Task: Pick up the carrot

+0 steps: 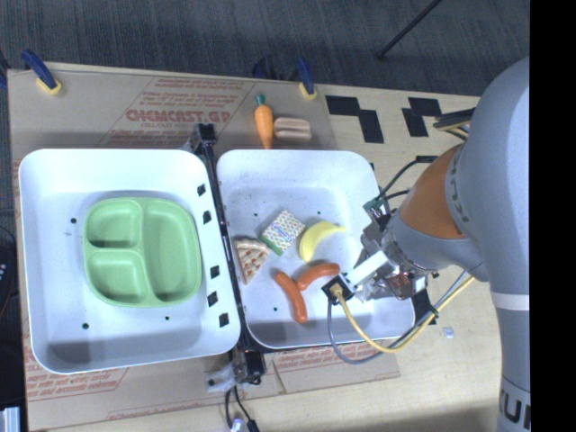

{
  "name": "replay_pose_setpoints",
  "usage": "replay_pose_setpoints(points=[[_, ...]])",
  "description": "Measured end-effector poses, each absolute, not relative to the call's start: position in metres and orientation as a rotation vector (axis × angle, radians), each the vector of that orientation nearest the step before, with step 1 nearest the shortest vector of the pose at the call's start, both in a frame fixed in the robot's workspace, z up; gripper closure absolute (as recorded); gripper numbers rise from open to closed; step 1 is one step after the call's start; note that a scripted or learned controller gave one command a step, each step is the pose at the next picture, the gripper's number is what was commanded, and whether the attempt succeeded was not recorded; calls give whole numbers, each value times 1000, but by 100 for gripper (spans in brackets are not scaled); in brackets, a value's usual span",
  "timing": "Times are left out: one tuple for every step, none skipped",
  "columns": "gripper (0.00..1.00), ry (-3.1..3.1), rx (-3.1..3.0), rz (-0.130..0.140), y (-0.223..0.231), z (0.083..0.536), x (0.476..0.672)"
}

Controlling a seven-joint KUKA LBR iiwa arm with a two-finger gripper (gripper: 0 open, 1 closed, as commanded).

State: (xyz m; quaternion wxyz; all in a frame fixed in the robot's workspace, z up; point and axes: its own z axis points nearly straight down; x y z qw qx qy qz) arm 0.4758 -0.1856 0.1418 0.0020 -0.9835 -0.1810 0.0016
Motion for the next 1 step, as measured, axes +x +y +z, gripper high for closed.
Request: replay_pose_setpoints(points=[[100,-349,-3118,4,-211,223,476]])
